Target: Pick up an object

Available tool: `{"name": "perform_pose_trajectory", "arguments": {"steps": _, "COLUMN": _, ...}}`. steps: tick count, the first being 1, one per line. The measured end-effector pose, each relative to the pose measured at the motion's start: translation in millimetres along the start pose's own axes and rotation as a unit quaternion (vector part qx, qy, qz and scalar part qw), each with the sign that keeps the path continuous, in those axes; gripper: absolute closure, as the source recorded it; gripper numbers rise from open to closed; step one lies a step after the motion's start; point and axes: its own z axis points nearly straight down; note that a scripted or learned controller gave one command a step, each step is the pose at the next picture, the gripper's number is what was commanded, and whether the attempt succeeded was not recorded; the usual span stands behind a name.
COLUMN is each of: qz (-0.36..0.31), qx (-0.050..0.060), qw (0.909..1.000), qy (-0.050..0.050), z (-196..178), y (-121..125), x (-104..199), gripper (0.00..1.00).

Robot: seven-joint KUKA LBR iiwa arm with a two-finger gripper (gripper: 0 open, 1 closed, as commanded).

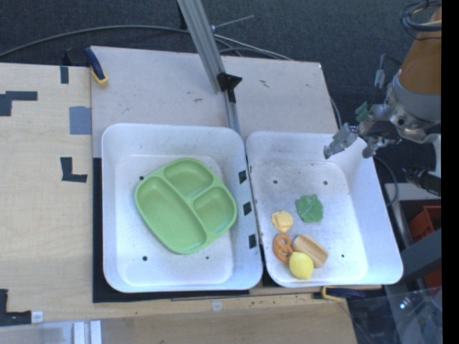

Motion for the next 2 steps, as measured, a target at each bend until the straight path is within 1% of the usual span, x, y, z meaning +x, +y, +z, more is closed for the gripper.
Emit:
{"name": "perform_pose_trajectory", "arguments": {"steps": 1, "qz": 0.0, "qx": 0.0, "qw": 1.0, "qy": 0.0, "z": 0, "y": 0, "x": 0, "gripper": 0.0}}
{"name": "perform_pose_trajectory", "arguments": {"steps": 2, "qz": 0.0, "qx": 0.003, "qw": 1.0, "qy": 0.0, "z": 63, "y": 4, "x": 4, "gripper": 0.0}}
